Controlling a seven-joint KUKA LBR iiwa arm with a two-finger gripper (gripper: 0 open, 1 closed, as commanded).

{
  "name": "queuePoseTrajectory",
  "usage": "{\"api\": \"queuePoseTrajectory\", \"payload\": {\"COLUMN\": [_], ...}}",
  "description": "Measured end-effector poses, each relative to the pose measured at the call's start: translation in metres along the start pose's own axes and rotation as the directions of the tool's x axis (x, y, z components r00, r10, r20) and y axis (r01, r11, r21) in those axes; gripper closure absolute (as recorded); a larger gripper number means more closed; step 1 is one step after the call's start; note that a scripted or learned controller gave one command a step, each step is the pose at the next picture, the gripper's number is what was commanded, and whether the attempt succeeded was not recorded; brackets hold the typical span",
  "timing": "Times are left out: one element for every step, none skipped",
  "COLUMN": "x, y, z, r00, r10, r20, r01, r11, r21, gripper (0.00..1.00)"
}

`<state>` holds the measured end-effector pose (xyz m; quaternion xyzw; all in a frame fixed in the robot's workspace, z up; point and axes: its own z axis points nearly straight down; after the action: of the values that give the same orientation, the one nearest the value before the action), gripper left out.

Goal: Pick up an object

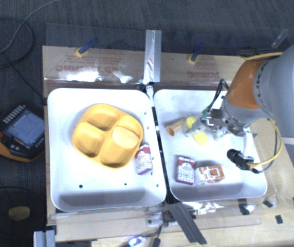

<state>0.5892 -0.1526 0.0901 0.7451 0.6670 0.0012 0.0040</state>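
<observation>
Two cartons (198, 172) lie at six o'clock in your right bin (260, 189). Your hand (212, 128) hovers by the yellow block (200, 138); its grip I cannot tell.

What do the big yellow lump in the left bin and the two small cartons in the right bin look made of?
Yellow lump: likely soft foam or plastic, matte, with rounded puffy lobes. The two cartons: apparently printed cardboard, flat-faced with sharp edges, slightly glossy.

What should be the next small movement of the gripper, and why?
Probably lower straight down a little: the gripper sits in the right bin just beside the yellow piece, with the cone further left.
</observation>
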Motion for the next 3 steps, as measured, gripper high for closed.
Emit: {"api": "queuePoseTrajectory", "payload": {"x": [-0.032, 0.032, 0.033], "y": [0.026, 0.019, 0.019], "z": [-0.105, -0.002, -0.011], "r00": [0.985, 0.993, 0.993], "r10": [0.174, 0.118, 0.116], "r20": [0.003, 0.0, 0.002], "r01": [-0.174, -0.118, -0.116], "r11": [0.985, 0.993, 0.993], "r21": [0.009, 0.009, 0.011], "gripper": [0.0, 0.0, 1.0]}}
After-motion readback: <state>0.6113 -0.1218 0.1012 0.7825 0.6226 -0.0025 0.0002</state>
